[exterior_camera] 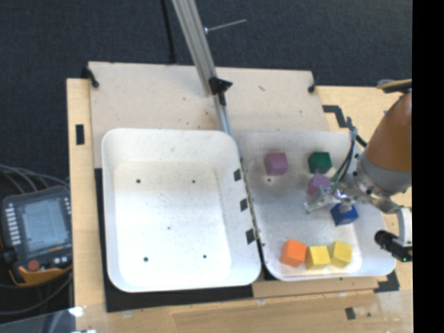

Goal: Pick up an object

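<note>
The right bin [277,207] holds several small blocks. A purple cube [276,162] and a green cube [320,161] lie toward its far side. A second purple block [318,183] sits right against my gripper [325,200], which hangs low over the middle of the bin. A blue cube [344,214] lies just right of the gripper, partly under the wrist. Along the near edge sit an orange cube [293,252] and two yellow cubes [318,256] [341,253] in a row.
The left bin [173,207] stands beside the right one, sharing a raised rim. A slanted metal pole [198,44] rises behind the bins. A teach pendant [38,231] rests at the far left, off the bench.
</note>
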### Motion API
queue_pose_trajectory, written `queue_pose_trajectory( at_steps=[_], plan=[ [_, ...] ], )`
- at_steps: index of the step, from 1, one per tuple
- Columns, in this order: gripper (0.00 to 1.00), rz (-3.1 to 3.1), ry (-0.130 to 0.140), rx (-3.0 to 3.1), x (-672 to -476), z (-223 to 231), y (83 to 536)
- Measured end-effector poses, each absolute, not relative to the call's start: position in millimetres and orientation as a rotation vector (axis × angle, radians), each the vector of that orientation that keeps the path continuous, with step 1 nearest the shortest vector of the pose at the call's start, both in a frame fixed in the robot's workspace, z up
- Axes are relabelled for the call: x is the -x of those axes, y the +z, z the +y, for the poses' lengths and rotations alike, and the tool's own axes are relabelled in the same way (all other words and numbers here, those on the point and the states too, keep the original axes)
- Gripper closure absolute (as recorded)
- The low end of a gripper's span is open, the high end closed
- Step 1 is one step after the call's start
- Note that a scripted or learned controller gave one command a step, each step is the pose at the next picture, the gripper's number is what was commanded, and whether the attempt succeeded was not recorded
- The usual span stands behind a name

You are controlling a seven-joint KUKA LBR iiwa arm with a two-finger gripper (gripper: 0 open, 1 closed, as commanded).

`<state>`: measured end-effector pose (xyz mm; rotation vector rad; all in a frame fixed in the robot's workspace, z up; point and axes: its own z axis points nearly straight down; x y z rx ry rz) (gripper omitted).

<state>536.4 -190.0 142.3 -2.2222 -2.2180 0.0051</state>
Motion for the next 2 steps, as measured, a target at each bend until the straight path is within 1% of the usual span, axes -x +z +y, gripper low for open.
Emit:
queue_pose_trajectory(
  at_steps=[1,2],
  plan=[
    [0.0,-2.237,-0.019,2.229,-543.7,-189.1,126.2],
    [1.0,-2.227,-0.021,2.236,-543.7,-189.0,133.6]
  ],
)
